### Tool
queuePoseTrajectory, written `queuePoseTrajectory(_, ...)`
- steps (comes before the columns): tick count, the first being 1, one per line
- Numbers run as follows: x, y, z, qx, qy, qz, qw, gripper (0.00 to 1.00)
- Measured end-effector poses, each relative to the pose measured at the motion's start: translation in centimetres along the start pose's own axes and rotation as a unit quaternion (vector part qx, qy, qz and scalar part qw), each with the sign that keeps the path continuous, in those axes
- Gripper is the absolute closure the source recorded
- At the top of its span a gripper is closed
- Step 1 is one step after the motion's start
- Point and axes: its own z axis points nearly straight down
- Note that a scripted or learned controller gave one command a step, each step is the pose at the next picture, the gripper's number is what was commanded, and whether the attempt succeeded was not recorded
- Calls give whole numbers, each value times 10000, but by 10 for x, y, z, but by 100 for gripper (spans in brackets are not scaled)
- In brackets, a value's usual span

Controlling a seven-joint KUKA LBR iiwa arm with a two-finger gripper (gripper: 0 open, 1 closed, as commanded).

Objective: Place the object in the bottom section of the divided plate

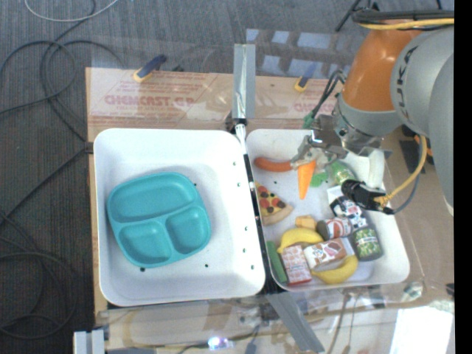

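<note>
A teal divided plate (158,217) lies in the left white bin (147,142); it has one long section at the upper left and two smaller ones toward the lower right. My gripper (314,155) hangs over the upper part of the right bin (398,268). Directly under it is an orange toy carrot (304,181), wide end up against the gripper and tip pointing down. The wrist hides how the gripper meets the carrot.
The right bin is crowded with toy food: a sausage (273,164), a pizza slice (271,206), two bananas (299,237), red boxes (295,264), small cans (366,243) and a green item (338,174). A metal divider (244,87) stands between the bins.
</note>
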Motion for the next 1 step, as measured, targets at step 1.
queuePoseTrajectory(1,72,22,43,8,-10,230,9997,100)
